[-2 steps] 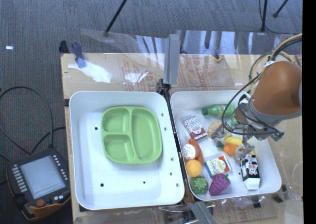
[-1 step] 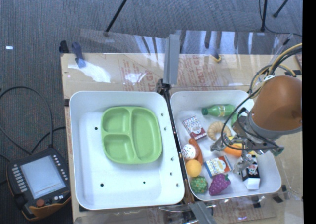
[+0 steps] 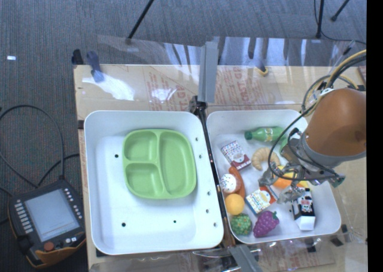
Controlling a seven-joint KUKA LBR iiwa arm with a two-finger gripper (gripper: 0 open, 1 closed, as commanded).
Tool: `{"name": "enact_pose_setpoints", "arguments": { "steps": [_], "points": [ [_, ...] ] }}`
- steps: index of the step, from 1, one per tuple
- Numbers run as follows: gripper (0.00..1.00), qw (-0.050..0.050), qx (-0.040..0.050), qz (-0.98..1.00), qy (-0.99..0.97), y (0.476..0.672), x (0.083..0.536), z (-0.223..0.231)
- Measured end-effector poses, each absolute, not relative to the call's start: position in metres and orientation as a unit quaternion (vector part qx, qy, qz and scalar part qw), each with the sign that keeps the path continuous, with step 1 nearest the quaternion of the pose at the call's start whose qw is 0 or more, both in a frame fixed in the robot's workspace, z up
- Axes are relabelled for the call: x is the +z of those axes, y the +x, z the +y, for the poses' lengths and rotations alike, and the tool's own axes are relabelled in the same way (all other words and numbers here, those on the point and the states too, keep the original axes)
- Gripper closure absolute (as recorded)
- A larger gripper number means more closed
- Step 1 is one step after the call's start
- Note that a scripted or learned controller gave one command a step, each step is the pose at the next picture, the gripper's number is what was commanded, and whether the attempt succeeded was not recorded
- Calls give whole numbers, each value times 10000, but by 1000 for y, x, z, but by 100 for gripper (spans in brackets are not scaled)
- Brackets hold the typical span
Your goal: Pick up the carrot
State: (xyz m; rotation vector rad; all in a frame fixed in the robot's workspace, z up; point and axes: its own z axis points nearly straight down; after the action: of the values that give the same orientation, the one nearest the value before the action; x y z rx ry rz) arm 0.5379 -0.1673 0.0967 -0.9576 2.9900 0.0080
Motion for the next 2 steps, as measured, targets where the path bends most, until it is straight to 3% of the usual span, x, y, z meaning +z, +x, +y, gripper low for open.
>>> {"name": "enact_pose_setpoints", "arguments": {
  "steps": [1,2],
  "points": [
    [100,13,16,8807,-4737,508,103,-120],
    [100,43,-27,9026,-4304,491,275,-172]
  ]
}}
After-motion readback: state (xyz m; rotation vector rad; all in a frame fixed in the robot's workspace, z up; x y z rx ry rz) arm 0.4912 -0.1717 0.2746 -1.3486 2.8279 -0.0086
